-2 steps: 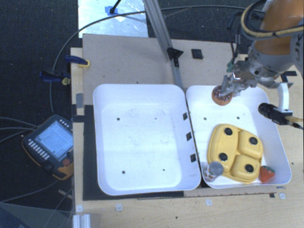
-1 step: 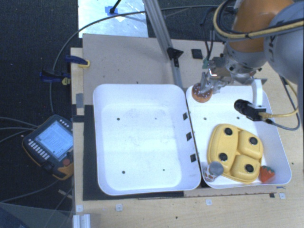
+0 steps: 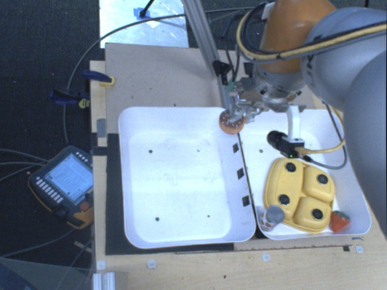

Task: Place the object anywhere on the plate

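Brown round object (image 3: 231,124), small and with a paler centre, perhaps a toy doughnut, is what the task turns on. In the camera view it sits at the far end of the divide where the two bins meet, directly under the tip of the gripper (image 3: 237,112). The tool's metal parts overlap its upper edge. From this slant I cannot tell whether the gripper is spread around it, pinching it, or merely above it, nor whether the piece rests on the rim or hangs clear of it.

The yellow plate (image 3: 300,195), moulded into compartments, lies in the right bin (image 3: 357,219) toward its near end, well apart from the brown round object. A small grey piece (image 3: 273,215) stands just beside the plate's near left corner, and a red strawberry-like piece (image 3: 340,221) lies at its near right corner. The left bin (image 3: 175,174) lies alongside, on the other side of the divide.

Judging by its size and look, the brown round object is light and probably a stiff plastic or rubbery toy, not fragile. Its rounded edge could slip or roll out of a shallow pinch. A hold across its full width, with the pads low on its opposite sides, seems safest. The narrow ledge beneath it leaves little room for a miss.
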`<state>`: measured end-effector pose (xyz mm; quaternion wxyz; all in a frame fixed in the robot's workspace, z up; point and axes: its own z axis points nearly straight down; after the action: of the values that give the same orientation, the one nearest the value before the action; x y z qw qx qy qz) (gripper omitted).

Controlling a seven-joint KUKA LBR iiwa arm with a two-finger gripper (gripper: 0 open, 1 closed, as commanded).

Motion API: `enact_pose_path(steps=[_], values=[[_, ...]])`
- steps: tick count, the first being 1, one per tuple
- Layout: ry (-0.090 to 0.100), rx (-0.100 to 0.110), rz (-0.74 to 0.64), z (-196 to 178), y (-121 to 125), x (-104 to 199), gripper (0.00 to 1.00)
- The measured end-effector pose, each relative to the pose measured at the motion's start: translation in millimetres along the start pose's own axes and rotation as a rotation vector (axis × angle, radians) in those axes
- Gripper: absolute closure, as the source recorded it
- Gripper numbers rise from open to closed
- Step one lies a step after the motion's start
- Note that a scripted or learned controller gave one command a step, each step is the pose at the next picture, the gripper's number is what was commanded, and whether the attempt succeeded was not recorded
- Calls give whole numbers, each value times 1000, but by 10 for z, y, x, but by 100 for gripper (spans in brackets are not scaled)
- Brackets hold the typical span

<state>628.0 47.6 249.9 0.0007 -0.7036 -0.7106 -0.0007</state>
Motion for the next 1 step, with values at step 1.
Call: enact_pose_path(steps=[1], values=[[0,-3,0,127,208,548,100]])
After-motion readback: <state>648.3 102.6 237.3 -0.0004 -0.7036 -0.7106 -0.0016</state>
